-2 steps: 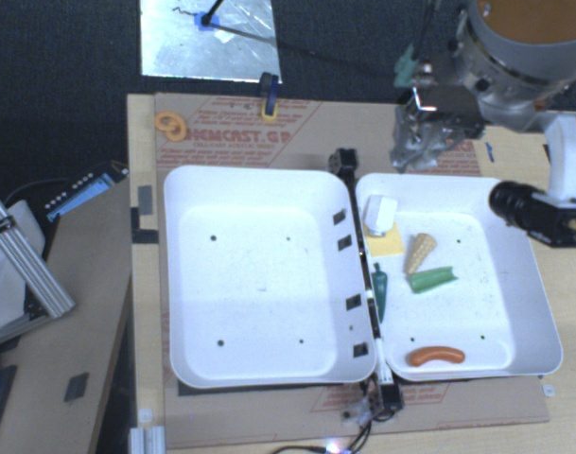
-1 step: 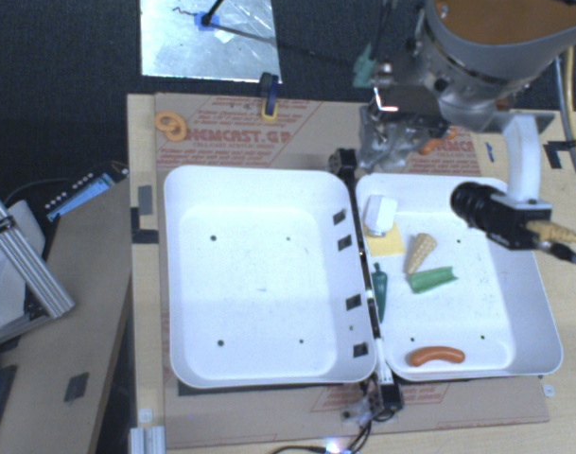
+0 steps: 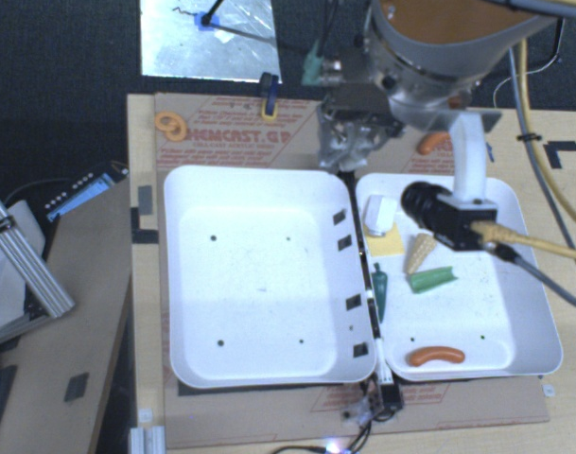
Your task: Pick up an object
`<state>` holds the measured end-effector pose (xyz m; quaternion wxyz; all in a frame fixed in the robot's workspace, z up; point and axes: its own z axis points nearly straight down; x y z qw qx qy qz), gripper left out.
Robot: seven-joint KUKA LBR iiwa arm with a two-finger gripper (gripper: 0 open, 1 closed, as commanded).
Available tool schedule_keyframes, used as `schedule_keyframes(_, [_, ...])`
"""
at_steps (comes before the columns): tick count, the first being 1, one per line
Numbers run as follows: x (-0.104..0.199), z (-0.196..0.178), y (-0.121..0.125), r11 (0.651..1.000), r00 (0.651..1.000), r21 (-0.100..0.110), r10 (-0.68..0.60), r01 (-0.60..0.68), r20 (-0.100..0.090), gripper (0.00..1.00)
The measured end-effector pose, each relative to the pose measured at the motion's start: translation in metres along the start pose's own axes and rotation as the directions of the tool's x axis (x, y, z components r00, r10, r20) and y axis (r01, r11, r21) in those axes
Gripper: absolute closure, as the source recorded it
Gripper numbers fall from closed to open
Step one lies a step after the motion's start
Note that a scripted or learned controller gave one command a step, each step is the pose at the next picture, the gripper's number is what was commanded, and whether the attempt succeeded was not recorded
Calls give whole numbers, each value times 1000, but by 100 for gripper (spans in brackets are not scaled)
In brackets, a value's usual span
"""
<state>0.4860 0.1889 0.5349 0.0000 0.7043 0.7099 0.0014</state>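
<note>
orange sausage (image 3: 436,356) at right bin (image 3: 533,348) front, gripper (image 3: 356,145) above, opening unclear

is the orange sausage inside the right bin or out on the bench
Inside. The orange sausage lies flat on the right bin's floor near its front wall.

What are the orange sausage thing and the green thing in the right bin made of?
The orange sausage looks like smooth moulded plastic: its colour is even and its surface shows a slight shine, so it is probably a toy. The green piece looks like plastic too, matte and one flat colour, though soft rubber is possible. Both lie on the right bin, which looks like glossy white plastic.
</note>
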Motion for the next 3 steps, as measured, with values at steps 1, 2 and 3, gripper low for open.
schedule_keyframes(1, [42, 0, 0, 1000, 1000, 0, 0, 0, 0, 100])
schedule_keyframes(2, [-38, 0, 3, 1000, 1000, 0, 14, -14, 3, 100])
schedule_keyframes(3, [4, 0, 0, 1000, 1000, 0, 2, -2, 0, 100])
